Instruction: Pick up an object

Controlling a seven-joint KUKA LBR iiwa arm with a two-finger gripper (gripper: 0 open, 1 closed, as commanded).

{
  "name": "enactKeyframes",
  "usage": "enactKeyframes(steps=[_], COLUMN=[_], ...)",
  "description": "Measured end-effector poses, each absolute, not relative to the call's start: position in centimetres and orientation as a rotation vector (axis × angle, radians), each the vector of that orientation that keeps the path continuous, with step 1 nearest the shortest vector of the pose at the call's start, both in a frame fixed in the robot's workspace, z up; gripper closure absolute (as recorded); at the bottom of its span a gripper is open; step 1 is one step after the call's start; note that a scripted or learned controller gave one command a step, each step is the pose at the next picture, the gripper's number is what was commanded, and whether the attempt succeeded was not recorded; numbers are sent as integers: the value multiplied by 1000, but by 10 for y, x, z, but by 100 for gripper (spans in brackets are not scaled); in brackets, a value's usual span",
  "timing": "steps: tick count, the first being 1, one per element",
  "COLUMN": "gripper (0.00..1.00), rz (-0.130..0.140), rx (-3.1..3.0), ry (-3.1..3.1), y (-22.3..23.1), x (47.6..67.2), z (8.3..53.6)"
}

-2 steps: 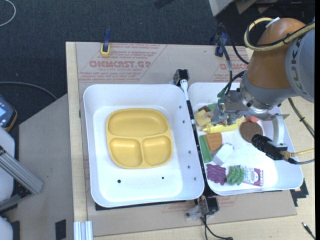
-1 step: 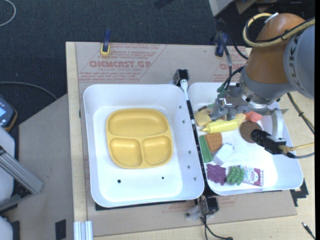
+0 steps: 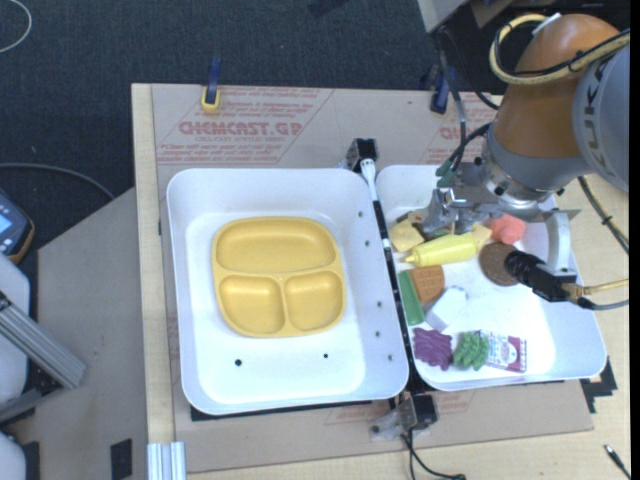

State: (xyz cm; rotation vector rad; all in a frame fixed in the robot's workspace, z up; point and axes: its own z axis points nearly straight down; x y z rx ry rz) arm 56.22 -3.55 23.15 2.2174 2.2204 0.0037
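Currently grey two-finger gripper [image 3: 447,211] low in right white bin [image 3: 585,353], over crowded toy food; cannot tell its grip state. Long yellow plastic piece [image 3: 447,250] just beneath. Risk: clutter jams grasp, neighbour round brown disc [image 3: 496,263] nudged, piece slips.

— Any writing you can read here?

— Yes, red print on the brown board [image 3: 300,118] that covers the worktop, up at twelve o'clock above the left white bin [image 3: 190,268]. The big line reads roughly "CHEMCAST GP".

— Anything under it?

— Smaller red lines above and below it, too fine to make out. The same print repeats toward one o'clock, partly hidden behind the arm.

— And in the right bin?

— A small white packet [image 3: 505,353] with red markings lies at five o'clock, but its lettering is too small to read.
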Motion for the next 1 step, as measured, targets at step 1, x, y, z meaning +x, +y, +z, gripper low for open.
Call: enactKeyframes(steps=[1], gripper=[100], rz=[-4], rx=[2225], ry=[2223], y=[-37], x=[550], z=[215])
